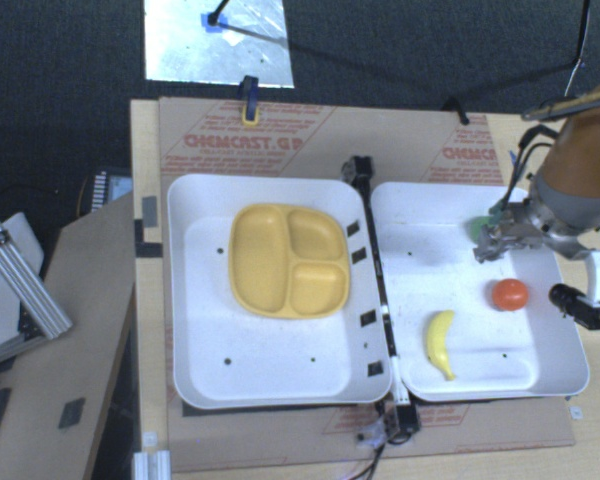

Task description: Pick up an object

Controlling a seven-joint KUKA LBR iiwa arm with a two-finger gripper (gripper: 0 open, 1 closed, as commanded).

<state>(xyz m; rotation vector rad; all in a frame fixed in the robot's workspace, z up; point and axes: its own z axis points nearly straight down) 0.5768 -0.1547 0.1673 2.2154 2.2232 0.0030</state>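
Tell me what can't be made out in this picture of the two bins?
1. Green object, camera view: partly hidden by the gripper; its kind and any contact are unclear.
2. Arm, camera view: cut off by the right edge.
3. Red round object, camera view: too small to identify.

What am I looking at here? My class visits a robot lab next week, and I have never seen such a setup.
A single camera fixed above the bench looks down at a slant. The grey machine with the orange band is a robot arm, reaching in from the right. At its end is a gripper, which hangs over the far side of the right bin. In that bin lie a yellow banana, a red-orange round thing, perhaps a tomato, and a small green thing right beside the gripper. I cannot tell whether it is gripped. The left bin holds a yellow divided plate.
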